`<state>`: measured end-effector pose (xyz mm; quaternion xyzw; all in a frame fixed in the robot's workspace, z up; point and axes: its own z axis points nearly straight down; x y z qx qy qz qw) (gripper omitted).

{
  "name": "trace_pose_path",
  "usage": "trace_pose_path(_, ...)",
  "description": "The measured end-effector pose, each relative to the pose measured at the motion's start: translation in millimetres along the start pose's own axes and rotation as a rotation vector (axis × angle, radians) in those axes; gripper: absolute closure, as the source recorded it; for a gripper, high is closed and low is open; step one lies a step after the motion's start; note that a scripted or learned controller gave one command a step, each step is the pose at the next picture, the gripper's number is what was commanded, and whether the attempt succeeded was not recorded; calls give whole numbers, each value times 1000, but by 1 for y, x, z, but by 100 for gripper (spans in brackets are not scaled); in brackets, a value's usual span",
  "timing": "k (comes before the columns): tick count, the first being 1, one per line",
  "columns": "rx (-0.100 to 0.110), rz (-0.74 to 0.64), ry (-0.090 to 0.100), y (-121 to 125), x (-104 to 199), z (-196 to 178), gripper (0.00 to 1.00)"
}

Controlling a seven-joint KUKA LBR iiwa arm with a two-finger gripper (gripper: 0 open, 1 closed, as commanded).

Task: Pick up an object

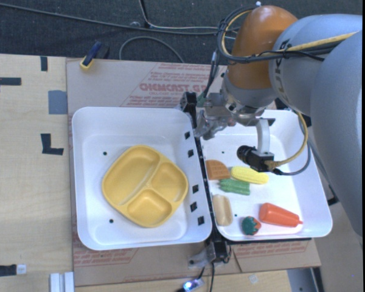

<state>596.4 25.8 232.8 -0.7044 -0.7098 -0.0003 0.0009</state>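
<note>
Corn (249, 175), carrot (280, 215) and bread (222, 210) lie loose in the bin (310, 193); hand (214, 125) hangs over its far corner; apart or together I cannot tell; nothing grasped yet.

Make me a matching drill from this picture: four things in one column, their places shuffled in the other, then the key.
Things:
1. yellow divided plate
2. orange carrot
3. yellow corn cob
4. tan bun

Places:
A. right bin, nearest its front right corner
B. right bin, towards the front, close by the wall next to the left bin
C. left bin
D. right bin, just behind the green pod

Pairs: 1-C, 2-A, 3-D, 4-B.
</note>
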Motion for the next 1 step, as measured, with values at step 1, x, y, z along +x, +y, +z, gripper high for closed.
trace_pose_path(1,2,1,-1,-1,55,12,100)
